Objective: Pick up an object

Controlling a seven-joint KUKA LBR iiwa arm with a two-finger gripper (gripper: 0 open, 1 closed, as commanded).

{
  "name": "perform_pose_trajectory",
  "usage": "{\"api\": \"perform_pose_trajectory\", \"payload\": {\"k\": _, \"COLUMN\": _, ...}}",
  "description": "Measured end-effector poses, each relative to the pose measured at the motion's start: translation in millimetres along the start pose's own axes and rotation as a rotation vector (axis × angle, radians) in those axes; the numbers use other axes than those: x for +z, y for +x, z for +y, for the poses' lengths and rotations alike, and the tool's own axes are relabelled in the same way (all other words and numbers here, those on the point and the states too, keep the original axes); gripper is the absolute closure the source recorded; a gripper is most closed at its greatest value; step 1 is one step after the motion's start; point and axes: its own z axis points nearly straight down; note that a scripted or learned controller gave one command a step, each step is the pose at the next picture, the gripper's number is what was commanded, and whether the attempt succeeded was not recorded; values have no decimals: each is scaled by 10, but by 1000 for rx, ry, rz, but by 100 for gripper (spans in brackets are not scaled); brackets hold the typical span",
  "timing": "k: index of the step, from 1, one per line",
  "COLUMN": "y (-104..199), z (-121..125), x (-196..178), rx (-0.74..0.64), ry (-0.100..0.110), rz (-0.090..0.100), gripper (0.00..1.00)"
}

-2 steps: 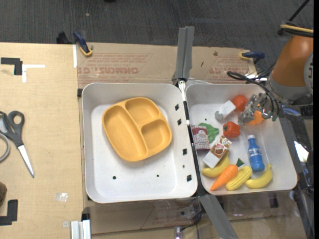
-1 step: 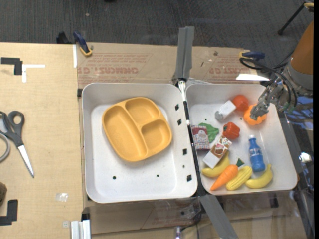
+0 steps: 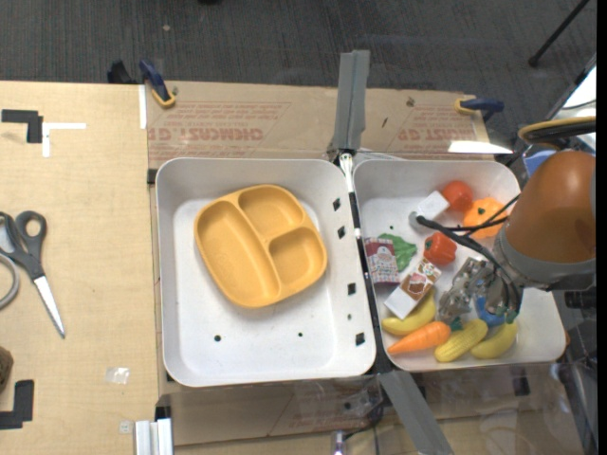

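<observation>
While the gripper (image 3: 467, 297) is lowered, finger state indiscernible, the carrot (image 3: 418, 338) is laid lengthwise, tip pointing left

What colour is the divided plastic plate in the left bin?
Yellow-orange; the divided plastic plate shows best in the camera view.

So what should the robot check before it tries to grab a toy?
1. End effector over the right bin, where the toys are: ok.
2. Toys close under it, yellow banana and orange carrot: ok.
3. One toy standing apart from the pile: not ok, they crowd together.
4. Something already grabbed: cannot tell.
5. Yellow divided plate lying in the left bin, out of the way: ok.
</observation>
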Motion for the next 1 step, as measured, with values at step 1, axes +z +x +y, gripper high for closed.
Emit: {"api": "perform_pose_trajectory", "payload": {"k": 1, "y": 0, "z": 0, "x": 0, "rx": 0, "ry": 0, "rz": 0, "gripper": 0}}
